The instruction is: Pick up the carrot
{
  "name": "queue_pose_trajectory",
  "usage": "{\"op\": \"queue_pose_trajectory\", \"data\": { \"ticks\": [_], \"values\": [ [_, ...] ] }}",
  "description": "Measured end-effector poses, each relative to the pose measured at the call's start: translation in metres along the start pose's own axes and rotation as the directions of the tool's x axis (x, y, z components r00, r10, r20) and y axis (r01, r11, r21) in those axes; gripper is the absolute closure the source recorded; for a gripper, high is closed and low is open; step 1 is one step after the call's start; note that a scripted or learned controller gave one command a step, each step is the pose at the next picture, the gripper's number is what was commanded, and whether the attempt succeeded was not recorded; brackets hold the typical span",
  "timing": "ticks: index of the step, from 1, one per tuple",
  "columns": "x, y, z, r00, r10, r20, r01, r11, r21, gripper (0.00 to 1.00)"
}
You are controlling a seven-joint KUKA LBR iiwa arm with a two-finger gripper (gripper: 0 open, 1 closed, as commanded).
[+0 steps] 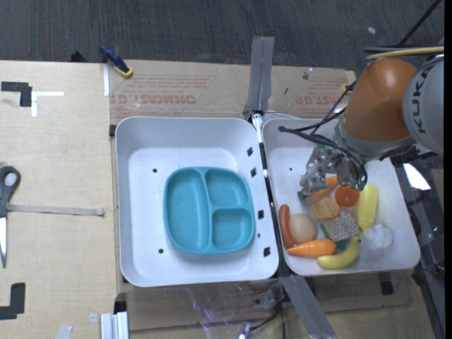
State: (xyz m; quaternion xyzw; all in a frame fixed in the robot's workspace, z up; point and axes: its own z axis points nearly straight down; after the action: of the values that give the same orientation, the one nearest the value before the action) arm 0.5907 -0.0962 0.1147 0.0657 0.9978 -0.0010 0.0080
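Camera view. Arm [395,104]: enters from the upper right of the frame, orange band uppermost, wrist bent down over the right bin [282,154]

Gripper [318,182]: low in the upper middle of the right bin, above the pile of toy food; whether it is apart or together cannot be told, being blurred against the clutter

Carrot [312,248]: lies flat near the lower edge of the right bin, tip toward the left, touching the egg [302,227] above it and just beside the banana [340,257] at its right; well apart from the gripper

Other contents, right bin: sausage [284,224] along the left wall, tomato [347,196], yellow corn-like piece [367,207] at right. Bare floor shows in the bin's upper left corner

Left bin [141,154]: holds a teal divided tray [210,210] at centre, with bare white margin on all sides

Bench, far left of frame: scissors [6,189]
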Motion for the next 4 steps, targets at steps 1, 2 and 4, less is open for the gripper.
{"op": "queue_pose_trajectory", "data": {
  "ticks": [1,2,4],
  "values": [
    [0.007,0.058,-0.078,0.969,0.245,-0.01,-0.245,0.969,0.002,1.0],
    [0.007,0.058,-0.078,0.969,0.246,-0.01,-0.246,0.969,0.002,0.0],
    [0.09,-0.027,0.017,0.742,0.67,0.001,-0.67,0.742,-0.002,0.0]
  ]
}}
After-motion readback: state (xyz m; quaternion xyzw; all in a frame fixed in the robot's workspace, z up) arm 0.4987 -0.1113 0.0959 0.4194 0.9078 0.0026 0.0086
